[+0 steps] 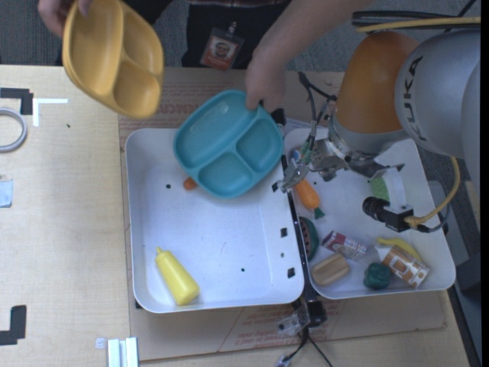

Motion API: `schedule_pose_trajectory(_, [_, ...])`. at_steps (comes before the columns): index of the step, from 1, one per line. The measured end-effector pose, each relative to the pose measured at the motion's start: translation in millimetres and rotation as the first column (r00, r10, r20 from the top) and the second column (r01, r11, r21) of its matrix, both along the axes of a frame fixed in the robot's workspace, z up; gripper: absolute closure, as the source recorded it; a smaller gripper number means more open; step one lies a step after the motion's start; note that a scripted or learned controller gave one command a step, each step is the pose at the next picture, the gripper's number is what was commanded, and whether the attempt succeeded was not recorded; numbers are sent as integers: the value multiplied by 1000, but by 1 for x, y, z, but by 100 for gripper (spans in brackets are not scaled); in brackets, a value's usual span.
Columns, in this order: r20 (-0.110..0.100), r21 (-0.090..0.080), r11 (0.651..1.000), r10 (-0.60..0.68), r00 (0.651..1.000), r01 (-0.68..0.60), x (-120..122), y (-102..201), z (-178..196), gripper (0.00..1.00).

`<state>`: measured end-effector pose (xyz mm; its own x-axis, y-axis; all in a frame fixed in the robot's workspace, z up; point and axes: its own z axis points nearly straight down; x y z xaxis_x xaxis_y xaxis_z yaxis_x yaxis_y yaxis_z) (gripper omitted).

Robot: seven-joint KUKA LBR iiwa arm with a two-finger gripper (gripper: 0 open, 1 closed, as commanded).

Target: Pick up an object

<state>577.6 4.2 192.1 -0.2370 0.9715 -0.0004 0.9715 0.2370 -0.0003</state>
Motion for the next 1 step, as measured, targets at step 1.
schedule_pose_trajectory(1, [1, 0, 984, 178, 984, -178, 1, -42, 0, 0])
